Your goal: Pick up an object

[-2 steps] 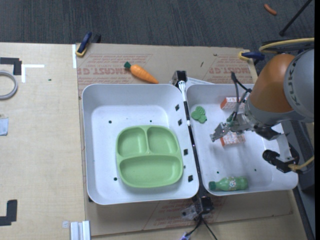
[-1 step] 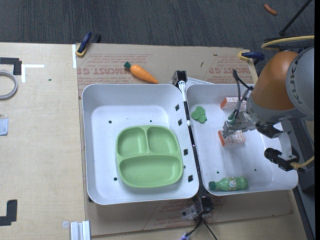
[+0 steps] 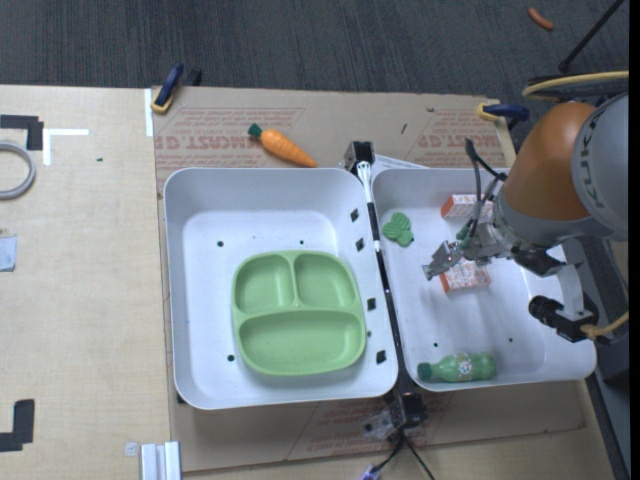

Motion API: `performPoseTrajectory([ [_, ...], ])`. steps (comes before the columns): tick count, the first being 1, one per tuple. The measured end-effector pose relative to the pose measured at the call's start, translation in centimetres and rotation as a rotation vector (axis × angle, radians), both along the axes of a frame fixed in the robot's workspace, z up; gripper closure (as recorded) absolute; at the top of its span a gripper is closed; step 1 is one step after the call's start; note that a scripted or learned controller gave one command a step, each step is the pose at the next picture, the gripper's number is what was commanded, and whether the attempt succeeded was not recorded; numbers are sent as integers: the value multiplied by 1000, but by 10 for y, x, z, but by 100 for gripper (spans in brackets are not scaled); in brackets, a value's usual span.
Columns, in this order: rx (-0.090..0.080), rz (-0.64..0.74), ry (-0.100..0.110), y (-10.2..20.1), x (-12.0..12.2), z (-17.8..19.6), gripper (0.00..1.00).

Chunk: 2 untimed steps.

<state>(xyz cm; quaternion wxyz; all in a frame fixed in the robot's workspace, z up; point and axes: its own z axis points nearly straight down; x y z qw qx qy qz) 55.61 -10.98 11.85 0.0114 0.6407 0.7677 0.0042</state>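
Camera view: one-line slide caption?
Grey arm's gripper low in right white bin beside small red-and-white carton; green divided plate sits in left white bin.

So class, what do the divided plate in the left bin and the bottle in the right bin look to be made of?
Divided plate: likely plastic; uniform pale green, smooth moulded compartments, matte sheen. Bottle: probably plastic; glossy green body with a printed label.

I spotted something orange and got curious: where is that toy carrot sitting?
The toy carrot lies on the cardboard outside the bins, just behind the left bin's back rim, near the clip where both bins meet.
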Motion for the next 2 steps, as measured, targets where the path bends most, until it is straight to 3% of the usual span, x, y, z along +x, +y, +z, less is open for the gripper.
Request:
performPoseTrajectory([
  [1,-1,-1,-2,-1,1,10,100],
  [2,-1,-2,-2,-1,1,10,0],
])
